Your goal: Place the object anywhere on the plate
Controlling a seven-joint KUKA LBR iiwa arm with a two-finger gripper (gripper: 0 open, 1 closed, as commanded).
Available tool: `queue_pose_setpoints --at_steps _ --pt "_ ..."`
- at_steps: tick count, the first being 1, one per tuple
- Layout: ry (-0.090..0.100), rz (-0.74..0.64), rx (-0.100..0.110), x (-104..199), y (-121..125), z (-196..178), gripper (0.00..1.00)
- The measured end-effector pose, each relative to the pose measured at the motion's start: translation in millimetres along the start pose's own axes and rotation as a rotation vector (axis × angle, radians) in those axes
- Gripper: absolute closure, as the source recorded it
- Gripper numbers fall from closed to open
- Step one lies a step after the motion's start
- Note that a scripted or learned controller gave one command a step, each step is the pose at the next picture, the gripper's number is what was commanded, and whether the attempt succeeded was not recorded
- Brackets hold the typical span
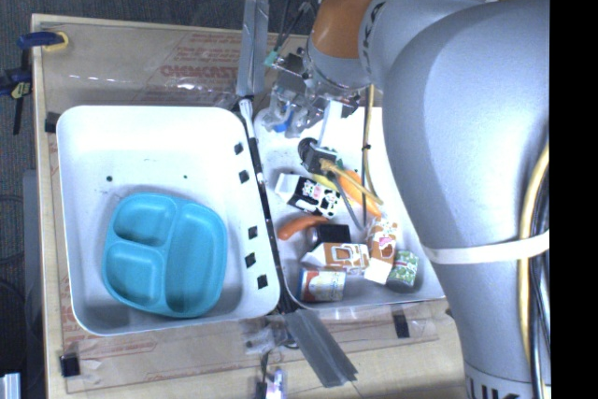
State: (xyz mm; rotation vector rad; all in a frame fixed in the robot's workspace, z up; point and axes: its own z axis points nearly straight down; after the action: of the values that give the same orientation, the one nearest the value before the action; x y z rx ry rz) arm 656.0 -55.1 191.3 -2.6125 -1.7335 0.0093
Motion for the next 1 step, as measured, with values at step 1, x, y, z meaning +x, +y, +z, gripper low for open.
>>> queue_pose_setpoints --at_steps 1 --pt "-0.002 -0.214 -0.003 106.3 -130.9 1.6 1.00"
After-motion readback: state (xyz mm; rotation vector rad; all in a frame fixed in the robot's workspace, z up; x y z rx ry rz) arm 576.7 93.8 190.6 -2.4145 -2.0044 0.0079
